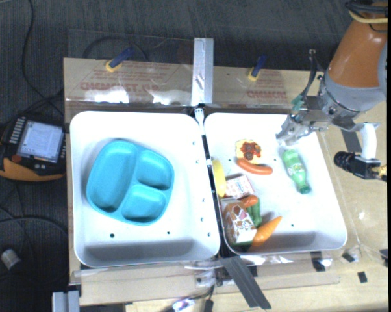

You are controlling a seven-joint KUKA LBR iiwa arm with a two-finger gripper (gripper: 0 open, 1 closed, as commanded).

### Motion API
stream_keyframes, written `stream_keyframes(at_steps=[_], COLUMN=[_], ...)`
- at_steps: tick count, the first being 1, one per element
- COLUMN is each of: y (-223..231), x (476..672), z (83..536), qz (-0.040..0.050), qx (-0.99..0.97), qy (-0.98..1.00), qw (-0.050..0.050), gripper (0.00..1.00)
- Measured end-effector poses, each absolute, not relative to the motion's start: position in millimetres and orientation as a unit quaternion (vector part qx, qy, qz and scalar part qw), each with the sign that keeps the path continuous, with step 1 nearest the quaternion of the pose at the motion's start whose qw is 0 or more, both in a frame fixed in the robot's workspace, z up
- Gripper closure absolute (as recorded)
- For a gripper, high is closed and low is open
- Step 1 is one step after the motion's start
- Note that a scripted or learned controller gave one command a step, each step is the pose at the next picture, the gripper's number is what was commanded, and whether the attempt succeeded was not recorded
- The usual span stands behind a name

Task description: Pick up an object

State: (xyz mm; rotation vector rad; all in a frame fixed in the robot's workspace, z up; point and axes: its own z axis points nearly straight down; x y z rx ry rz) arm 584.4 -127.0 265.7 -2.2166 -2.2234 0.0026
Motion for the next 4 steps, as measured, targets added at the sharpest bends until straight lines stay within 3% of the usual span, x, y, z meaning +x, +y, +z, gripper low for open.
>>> stream_keyframes(at_steps=[1, 2, 3, 4], y=[-191, -208, -207, -118], x=[604.6, 591.4, 591.5, 602.0], z=[154, 96, 104, 216], qz=[0.0013, -0.0031, -0.0036, 0.0003], qx=[-0.692, -0.687, -0.686, -0.650], qy=[-0.722, -0.727, -0.727, -0.760], qw=[0.001, 0.002, 0.004, 0.000], gripper=[0.00, 0.00, 1.00, 1.00])
